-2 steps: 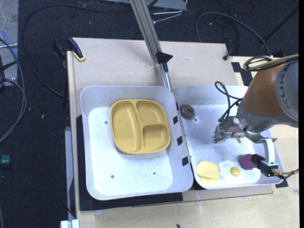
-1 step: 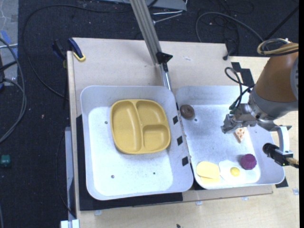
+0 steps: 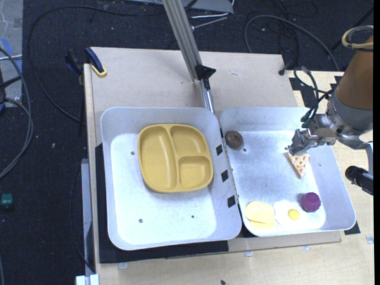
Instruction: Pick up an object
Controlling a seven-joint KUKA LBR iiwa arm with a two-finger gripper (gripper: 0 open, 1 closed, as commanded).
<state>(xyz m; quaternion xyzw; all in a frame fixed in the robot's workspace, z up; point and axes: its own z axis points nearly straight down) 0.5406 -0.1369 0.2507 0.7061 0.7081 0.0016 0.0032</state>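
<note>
The pizza slice (image 3: 298,164) is lying in the right bin (image 3: 261,177) near its far right side, looking light, flat and stiff, best pinched across its narrow width. The gripper (image 3: 298,149) is hovering right at its upper end, and how its jaws are standing cannot be told. A doughnut (image 3: 234,139), purple ball (image 3: 310,202), egg (image 3: 291,213) and yellow piece (image 3: 260,213) are sitting well apart, blocking nothing, while a yellow tray (image 3: 176,157) is occupying the left bin (image 3: 119,218).

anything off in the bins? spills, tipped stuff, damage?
Nothing stands out. Yellow tray sits flat in the left bin. The right bin has scattered toy food, none spilled over the rim. Gripper sits right at the pizza slice.
</note>
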